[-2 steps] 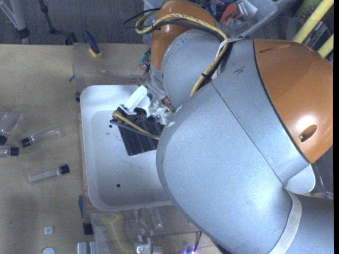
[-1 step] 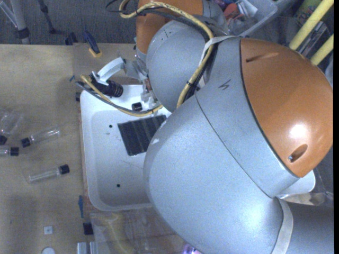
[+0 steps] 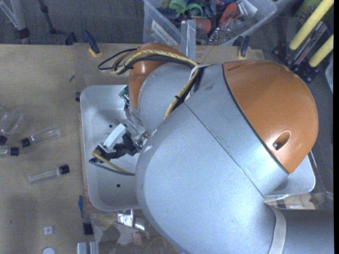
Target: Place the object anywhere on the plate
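The pincer (image 3: 136,135) sits low in a bin (image 3: 95,115), under the arm (image 3: 222,157); released or clenched, I cannot tell, nor where the object lies. Farther out, beyond the bin's wall, vials (image 3: 47,172) lie on the bench (image 3: 37,78).

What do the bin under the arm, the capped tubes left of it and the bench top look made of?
Bin: probably white plastic, smooth with a soft sheen and rounded corners. Capped tubes: clear glass or plastic, see-through bodies, black caps; which, I cannot tell. Bench top: looks like pale wood or plywood, matt.
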### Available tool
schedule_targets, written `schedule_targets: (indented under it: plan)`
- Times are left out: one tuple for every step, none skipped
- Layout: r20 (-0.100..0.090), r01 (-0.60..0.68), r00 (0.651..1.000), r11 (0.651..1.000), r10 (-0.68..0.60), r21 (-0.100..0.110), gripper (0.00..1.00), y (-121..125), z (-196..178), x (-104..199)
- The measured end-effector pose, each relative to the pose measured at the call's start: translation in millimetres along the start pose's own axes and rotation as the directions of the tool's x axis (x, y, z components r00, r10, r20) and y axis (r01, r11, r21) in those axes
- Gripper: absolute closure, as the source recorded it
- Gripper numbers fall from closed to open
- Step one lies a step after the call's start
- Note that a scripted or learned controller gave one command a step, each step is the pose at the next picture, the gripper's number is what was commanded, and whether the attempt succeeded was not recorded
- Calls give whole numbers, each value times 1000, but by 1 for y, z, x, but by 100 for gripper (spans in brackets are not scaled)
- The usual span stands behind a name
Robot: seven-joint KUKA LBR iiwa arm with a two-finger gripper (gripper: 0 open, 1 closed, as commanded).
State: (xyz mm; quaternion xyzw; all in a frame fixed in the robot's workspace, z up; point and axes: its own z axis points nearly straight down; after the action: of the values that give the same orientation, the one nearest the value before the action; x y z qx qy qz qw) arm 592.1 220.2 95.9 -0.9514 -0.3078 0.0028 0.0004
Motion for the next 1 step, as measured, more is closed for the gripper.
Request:
schedule_targets:
  plan:
    - [-1, 281, 960, 960, -281, -2, 100, 23, -37, 42]
